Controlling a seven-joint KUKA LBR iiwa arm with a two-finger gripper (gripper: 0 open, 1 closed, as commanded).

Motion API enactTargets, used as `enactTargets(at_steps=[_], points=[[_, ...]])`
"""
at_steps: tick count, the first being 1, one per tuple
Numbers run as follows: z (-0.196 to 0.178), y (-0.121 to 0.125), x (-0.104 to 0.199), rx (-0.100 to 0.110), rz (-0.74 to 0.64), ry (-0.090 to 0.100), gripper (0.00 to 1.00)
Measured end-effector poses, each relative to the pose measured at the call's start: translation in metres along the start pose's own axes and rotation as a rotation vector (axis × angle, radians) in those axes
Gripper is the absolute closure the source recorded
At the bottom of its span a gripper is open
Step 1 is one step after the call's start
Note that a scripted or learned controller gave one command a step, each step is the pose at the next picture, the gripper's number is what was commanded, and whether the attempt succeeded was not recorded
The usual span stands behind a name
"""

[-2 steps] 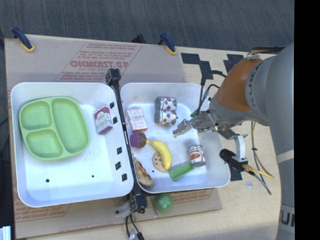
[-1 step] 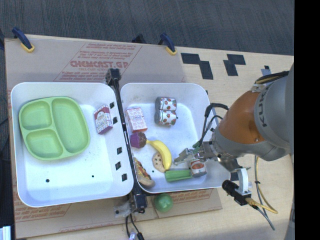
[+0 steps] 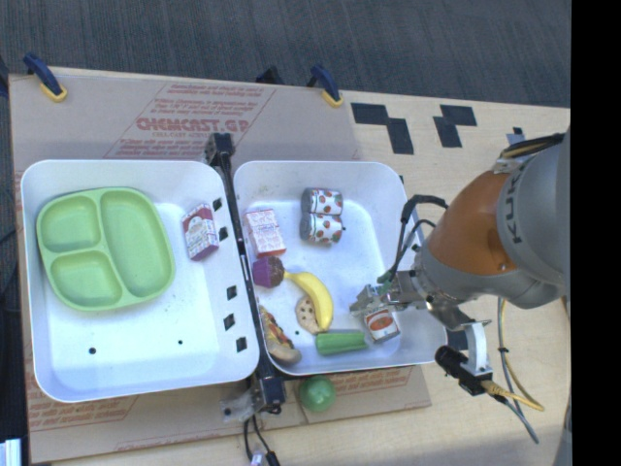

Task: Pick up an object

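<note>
A green ball (image 3: 315, 392) sits on the bench by the bins. The gripper (image 3: 376, 309) hangs low in the right bin (image 3: 383, 184), touching a small red-and-white box (image 3: 382, 325) at its 5 o'clock; its grip can't be told.

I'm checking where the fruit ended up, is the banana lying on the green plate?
No, the banana lies in the right bin beside the purple fruit, while the green plate sits in the left bin.

Two bins (image 3: 58, 377), one tray (image 3: 102, 249), three cartons (image 3: 200, 232)
</note>
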State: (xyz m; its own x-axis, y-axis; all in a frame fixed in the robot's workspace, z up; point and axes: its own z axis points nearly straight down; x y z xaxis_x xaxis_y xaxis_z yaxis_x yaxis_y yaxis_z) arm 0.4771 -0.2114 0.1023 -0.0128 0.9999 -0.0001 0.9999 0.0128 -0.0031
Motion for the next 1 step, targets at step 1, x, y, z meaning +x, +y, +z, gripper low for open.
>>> enactTargets(at_steps=[1], points=[[-0.1279, 0.0018, 0.0318, -0.005, 0.006, -0.001, 1.0]])
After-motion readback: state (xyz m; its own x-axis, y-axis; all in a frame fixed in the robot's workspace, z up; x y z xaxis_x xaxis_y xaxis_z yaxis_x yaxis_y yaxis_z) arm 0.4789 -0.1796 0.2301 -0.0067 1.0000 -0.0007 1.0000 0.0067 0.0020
